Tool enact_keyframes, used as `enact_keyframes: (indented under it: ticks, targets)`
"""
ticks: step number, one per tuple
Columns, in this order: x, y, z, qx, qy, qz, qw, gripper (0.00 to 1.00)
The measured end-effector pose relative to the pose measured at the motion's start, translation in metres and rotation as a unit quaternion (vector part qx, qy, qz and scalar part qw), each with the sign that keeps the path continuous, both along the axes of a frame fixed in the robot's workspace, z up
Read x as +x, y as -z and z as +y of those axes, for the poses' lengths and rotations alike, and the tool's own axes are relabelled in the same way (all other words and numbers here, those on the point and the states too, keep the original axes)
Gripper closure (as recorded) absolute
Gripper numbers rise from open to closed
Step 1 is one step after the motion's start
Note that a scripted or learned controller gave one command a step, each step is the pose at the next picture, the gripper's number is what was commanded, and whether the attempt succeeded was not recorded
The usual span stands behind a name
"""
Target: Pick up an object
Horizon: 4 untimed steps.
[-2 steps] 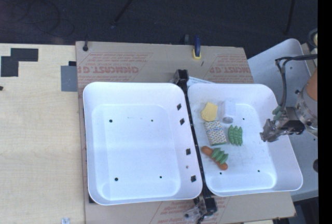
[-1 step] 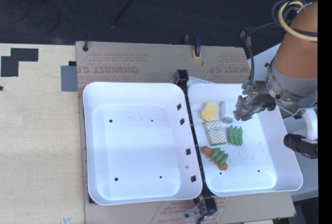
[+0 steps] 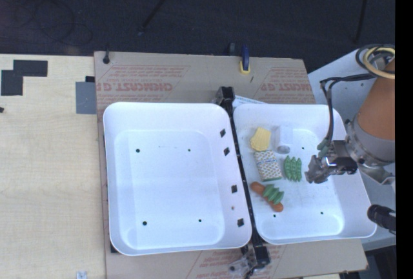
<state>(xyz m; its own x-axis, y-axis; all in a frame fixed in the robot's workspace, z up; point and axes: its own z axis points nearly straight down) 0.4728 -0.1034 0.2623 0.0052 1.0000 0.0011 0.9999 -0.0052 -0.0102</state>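
Green ridged piece [image 3: 293,168]: just left of the jaws, apart from them, in the right bin [image 3: 335,223].
Gripper [image 3: 314,172]: low over the bin floor; jaw state cannot be told.
Patterned packet [image 3: 268,165]: further left.

Overall light: even and fairly bright over the surface [image 3: 51,161]; dim across the dark floor at the top.
Bins: left bin [image 3: 119,119] and right bin [image 3: 352,226] near-white, close to washed out, faint grey shading along inner walls.
Shadows: soft, short, under the tool [image 3: 316,171] and beside the small items.
Glare: mild sheen on bin rims.
Sharpness: soft throughout; fine print on the cardboard [image 3: 193,77] blurred.
Edges: slight slant, no strong bending.
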Motion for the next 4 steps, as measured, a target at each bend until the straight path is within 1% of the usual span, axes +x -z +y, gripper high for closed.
enact_keyframes:
  ticks: [1,2,3,4]
  targets:
    - [0.096,-0.088,0.073,-0.0003,-0.008,-0.011,0.9999,1.0]
    - [0.031,0.05,0.108,0.0006,-0.003,0.006,1.0,1.0]
    - [0.001,0.047,0.021,-0.0018,0.002,-0.002,1.0,1.0]
    - [0.046,-0.016,0.021,-0.0012,-0.003,-0.007,1.0,1.0]
